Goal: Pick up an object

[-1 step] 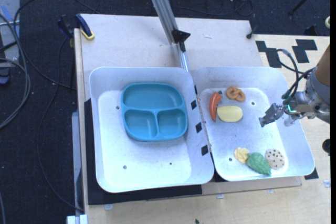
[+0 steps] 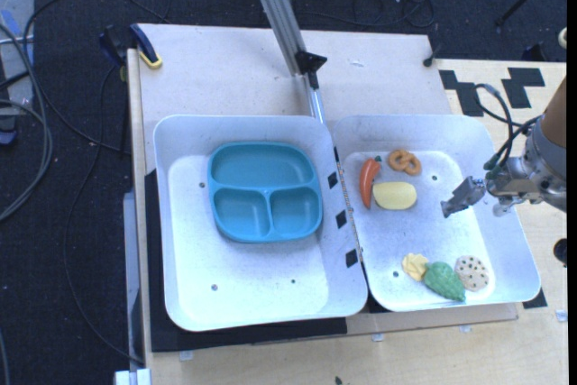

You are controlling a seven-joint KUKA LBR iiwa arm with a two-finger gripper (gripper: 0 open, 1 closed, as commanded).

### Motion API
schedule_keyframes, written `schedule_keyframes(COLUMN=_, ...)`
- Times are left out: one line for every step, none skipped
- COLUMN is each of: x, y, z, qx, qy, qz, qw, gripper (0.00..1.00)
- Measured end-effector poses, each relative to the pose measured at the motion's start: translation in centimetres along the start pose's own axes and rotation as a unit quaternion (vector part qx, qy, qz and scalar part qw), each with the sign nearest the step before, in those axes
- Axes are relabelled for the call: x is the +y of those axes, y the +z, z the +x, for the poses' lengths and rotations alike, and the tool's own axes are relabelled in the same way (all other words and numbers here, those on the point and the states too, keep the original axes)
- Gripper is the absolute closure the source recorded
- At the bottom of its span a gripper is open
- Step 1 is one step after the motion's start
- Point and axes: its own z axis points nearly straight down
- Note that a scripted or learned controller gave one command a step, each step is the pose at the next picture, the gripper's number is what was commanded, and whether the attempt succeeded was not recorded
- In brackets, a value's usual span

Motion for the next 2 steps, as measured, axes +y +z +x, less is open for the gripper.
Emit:
schedule_keyframes(x=0.6, y=4.5, z=0.2, qx=0.000, qy=0.001, qz=0.002, qw=1.0000, gripper=0.00)
schedule_keyframes(x=0.1, y=9.0, z=-0.2, qx=0.000, qy=0.001, qz=0.002, qw=1.0000, gripper=0.00)
